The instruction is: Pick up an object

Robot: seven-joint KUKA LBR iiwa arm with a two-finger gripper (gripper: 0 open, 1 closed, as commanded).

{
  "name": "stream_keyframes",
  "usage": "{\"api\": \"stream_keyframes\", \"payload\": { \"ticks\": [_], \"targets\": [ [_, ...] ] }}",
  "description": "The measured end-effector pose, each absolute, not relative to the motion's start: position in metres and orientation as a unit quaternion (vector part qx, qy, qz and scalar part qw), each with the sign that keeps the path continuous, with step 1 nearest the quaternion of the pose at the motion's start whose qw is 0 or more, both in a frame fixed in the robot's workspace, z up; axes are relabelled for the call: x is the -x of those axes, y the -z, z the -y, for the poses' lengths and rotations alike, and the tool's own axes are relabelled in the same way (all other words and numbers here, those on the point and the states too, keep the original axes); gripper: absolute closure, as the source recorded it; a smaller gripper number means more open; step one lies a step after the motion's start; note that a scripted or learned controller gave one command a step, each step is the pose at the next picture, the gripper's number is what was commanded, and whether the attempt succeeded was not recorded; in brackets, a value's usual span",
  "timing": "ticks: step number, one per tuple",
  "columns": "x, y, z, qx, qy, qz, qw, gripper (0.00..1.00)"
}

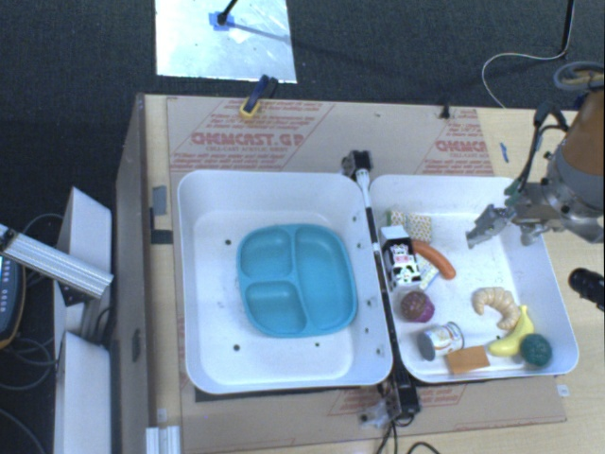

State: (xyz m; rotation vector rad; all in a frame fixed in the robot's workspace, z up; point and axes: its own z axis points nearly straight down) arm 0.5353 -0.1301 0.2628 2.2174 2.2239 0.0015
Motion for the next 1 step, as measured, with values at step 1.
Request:
{"api": "stream_keyframes", "payload": {
  "ticks": [1],
  "targets": [
    [-0.5564, -0.1567, 0.0859, -0.706, 0.0003, -0.708, -0.001, 0.00]
  ]
}}
